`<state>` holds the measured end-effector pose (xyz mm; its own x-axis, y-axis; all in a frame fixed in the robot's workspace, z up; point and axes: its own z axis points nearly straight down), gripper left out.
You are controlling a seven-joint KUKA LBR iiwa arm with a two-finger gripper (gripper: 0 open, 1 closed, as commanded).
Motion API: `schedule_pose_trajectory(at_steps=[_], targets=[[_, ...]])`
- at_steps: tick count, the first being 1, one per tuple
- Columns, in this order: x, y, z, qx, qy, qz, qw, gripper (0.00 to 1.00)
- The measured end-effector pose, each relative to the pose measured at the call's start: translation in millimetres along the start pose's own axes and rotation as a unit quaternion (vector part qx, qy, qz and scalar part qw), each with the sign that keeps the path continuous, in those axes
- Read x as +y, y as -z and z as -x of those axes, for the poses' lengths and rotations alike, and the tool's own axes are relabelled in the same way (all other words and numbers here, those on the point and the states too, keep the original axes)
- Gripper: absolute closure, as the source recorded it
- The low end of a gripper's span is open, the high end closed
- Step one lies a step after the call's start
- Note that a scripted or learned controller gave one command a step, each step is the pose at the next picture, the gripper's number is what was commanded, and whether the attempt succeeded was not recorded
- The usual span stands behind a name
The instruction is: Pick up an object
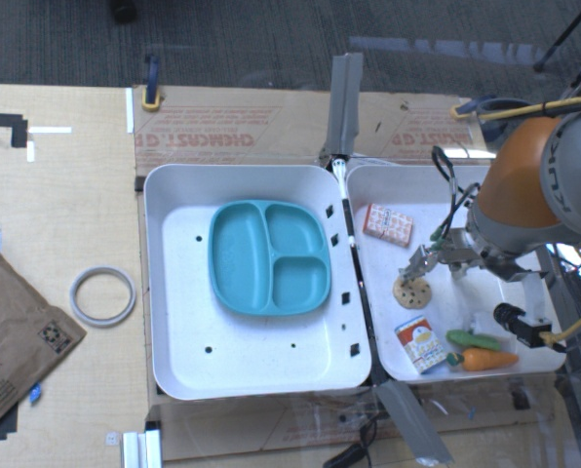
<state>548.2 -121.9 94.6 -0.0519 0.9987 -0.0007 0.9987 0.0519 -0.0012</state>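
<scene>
While gripper [419, 264] hovers just above round cookie [412, 292] in right bin [407, 178], jaw state can't be told; carrot [487, 360] near front.

A robotics lab or test workshop is showing here. A grey arm with an orange band [524, 178] is reaching over two shallow white plastic bins [159, 261] that are sitting on flattened printed brown cardboard [232, 125] laid over a pale wooden bench [47, 213]. A ring of tape [102, 294] is lying near the bench's left edge, black tape marks [8, 125] are sitting at its far left corner, and dark grey office carpet [271, 18] is stretching beyond the far edge.
</scene>
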Motion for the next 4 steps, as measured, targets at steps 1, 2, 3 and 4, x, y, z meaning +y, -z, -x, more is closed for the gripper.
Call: schedule_pose_trajectory(at_steps=[1,2,3,4], targets=[[-36.9,-3.0,-25.7,0.001,-0.012,0.001,0.9999,0.00],[-35.4,6.5,-25.1,0.001,-0.014,0.002,0.9999,1.00],[-28.9,95.6,-39.6,0.000,0.027,0.000,0.9996,1.00],[-28.9,95.6,-39.6,0.000,0.027,0.000,0.9996,0.00]])
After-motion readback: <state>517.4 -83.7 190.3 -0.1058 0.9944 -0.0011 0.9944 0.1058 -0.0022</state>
